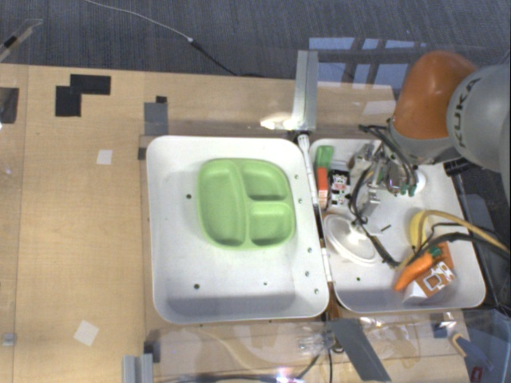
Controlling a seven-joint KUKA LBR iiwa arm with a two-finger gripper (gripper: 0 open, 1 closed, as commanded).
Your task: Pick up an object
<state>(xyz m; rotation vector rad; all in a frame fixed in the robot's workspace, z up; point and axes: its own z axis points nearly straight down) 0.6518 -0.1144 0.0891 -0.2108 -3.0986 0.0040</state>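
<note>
Camera view, looking down at a slant on a wooden worktop bearing two shallow white bins side by side.

Left bin: one green divided plate, three compartments, lying flat near the middle, well apart from the walls.

Right bin: candidates for picking, loosely scattered. A marker-like stick, green above and orange below, lies along the left wall; just beside it a small printed box. A white bowl or dish sits at the front left, hard to read against the white floor. A banana, a toy carrot and a white-and-orange printed card cluster at the front right, touching or overlapping.

Arm: grey with orange band, reaching in from the right. Gripper low over the bin's middle, between box and banana, probably positioned for a descent there. Cables and brackets clutter the jaws; whether they are open or closed cannot be told, and nothing is seen between them.

Arm body hides the bin's back right corner.
</note>
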